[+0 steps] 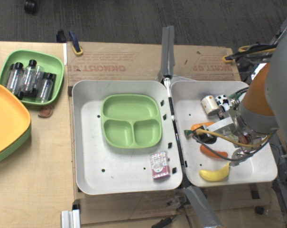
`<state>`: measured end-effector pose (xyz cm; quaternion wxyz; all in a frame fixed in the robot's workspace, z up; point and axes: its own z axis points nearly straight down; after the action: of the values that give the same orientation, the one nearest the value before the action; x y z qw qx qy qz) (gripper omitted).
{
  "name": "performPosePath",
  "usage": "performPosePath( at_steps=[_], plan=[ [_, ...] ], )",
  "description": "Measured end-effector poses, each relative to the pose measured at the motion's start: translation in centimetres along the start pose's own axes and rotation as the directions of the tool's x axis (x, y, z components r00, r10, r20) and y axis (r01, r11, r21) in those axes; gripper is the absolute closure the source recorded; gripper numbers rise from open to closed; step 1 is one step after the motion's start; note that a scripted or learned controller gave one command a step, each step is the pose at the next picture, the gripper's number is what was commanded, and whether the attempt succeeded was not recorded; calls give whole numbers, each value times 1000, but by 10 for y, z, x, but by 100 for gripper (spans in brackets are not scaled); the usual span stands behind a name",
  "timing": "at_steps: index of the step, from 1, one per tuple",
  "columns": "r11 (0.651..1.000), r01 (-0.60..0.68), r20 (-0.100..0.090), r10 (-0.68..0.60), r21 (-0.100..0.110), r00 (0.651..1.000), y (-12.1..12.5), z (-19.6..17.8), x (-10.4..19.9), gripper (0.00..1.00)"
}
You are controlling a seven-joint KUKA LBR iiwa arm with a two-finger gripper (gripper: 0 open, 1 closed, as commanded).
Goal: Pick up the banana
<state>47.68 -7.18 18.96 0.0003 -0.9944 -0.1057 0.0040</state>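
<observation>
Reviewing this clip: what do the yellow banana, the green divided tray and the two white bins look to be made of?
The yellow banana: probably a plastic toy; uniform colour, faint sheen, though real fruit cannot be excluded. The green divided tray: moulded plastic, matte, with rounded compartment walls. The two white bins: apparently thin formed plastic, smooth and semi-gloss, with rolled rims.

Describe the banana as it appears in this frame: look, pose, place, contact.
The banana is yellow, smooth and curved, lying flat near the front edge of the right bin, its tip curling up toward the gripper above it. Nothing grips it. It rests on the bin floor, just below an orange carrot-like item.
</observation>
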Motion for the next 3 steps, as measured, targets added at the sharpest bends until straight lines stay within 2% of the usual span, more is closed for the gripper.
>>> performPosePath(
  at_steps=[1,2,3],
  plan=[
    [1000,28,-1,-28,1,1000,34,99,22,0],
    [986,166,-4,-166,-1,986,67,43,-2,0],
    [986,169,0,-169,0,986,67,35,-2,100]
  ],
)
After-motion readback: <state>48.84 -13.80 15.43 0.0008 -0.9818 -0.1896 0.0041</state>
